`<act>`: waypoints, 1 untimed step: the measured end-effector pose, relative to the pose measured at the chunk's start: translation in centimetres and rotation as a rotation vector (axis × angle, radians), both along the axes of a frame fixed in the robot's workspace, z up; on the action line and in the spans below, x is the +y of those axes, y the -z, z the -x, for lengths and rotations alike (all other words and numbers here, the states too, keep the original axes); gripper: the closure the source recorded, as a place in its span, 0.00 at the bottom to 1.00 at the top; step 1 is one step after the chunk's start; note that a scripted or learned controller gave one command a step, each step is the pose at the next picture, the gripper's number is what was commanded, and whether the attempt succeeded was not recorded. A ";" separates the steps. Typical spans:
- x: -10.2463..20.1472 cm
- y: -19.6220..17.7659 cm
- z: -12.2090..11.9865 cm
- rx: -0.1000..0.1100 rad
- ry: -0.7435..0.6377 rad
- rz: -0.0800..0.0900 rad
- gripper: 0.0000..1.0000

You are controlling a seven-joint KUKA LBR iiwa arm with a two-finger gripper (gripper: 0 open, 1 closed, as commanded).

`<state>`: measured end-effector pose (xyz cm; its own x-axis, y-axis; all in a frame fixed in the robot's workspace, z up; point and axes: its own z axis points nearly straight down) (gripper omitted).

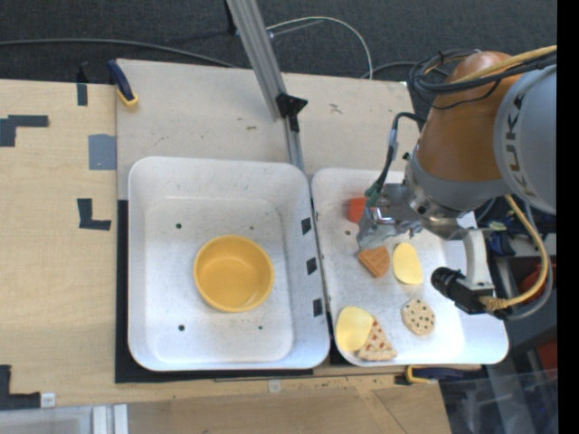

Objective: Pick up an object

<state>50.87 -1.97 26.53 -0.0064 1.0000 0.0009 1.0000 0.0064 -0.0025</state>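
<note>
- The gripper is hanging low over the right bin, with the grey arm and its orange band reaching in above it.
- An orange-brown wedge is lying in the right bin just below the gripper, its broad edge toward the gripper and its narrow end pointing toward the bin's near wall; its long axis is running roughly along that line.
- The wedge is sitting right at the gripper's lower end, touching or nearly so; whether anything is being gripped, or how far the jaws are parted, I cannot tell.
- A pale yellow oval piece is lying just beside the wedge, standing lengthwise away from the near wall.
- A small red block is resting beyond the wedge, close to the divider side of the bin.
- A speckled round cookie, a yellow disc and a pizza slice are lying nearer the front wall than the wedge, the slice overlapping the disc.
- A yellow bowl is sitting upright in the left bin, well apart from the wedge.
- Letters are showing on the arm's grey casing, cut off and unreadable.
</note>
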 end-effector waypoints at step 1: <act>5.9 1.3 -1.8 0.000 -0.001 0.000 1.00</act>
